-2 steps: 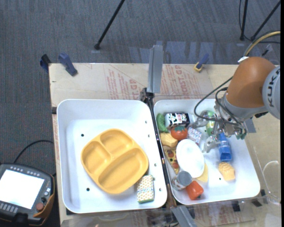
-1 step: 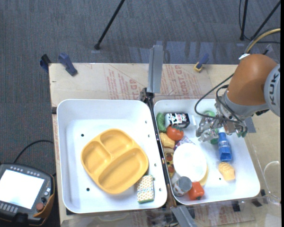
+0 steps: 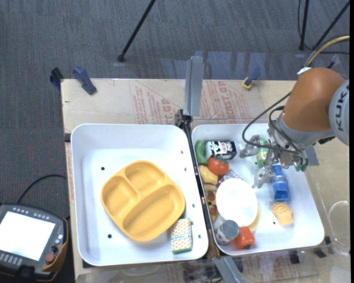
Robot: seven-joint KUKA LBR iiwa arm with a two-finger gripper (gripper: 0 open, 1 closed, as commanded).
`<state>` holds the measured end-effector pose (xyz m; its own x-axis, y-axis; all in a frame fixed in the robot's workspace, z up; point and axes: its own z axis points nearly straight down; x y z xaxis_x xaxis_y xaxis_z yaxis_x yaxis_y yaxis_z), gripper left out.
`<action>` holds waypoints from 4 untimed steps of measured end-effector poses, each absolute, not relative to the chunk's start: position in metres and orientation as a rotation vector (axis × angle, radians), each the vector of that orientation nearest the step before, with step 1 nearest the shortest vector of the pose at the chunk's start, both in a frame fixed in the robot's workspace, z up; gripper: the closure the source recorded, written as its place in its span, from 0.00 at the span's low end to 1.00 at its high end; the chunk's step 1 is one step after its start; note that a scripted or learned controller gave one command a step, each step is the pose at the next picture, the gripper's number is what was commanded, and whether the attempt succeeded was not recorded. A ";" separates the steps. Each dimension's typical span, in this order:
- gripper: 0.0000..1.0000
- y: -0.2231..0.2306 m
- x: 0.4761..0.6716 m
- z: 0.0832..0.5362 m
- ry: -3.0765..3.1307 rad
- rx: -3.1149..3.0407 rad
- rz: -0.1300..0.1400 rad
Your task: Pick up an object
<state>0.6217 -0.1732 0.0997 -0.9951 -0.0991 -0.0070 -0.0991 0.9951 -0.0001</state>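
Hovering low in the right bin (image 3: 314,217), the gripper (image 3: 265,168) reaches toward the blue bottle (image 3: 279,183); its jaw state cannot be told. Next comes descending and closing.

right bin (image 3: 316,217) crowded, left bin (image 3: 88,158) roomy around yellow plate (image 3: 143,200)

Two white bins (image 3: 85,158), one yellow tray (image 3: 143,200).
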 end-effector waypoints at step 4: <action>1.00 -0.201 0.543 0.086 3.132 -0.265 0.005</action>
